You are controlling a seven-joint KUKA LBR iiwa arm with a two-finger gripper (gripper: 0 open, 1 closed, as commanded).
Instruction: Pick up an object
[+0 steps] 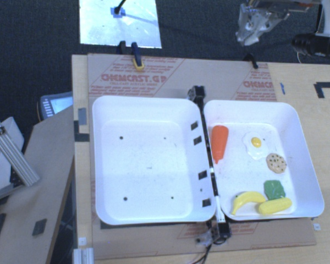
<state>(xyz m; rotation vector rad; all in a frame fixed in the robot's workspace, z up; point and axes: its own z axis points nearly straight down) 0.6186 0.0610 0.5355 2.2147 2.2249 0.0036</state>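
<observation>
In the right-hand shallow white plastic bin [297, 126] we see an orange tapered plastic carrot [219, 142], a fried egg [256, 144], a speckled round cookie [276, 163], a green lump [274, 188] and two yellow pieces, a curved banana [246, 201] and an oblong one [275, 205]. The grey gripper [248, 31] hangs above the tabletop's [170, 73] far edge, well apart from the bin; whether it is open or closed we cannot tell.

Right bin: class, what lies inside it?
The right bin holds a carrot, fried egg, cookie, banana, a green piece and a yellow piece covering the green one's front edge.
</observation>
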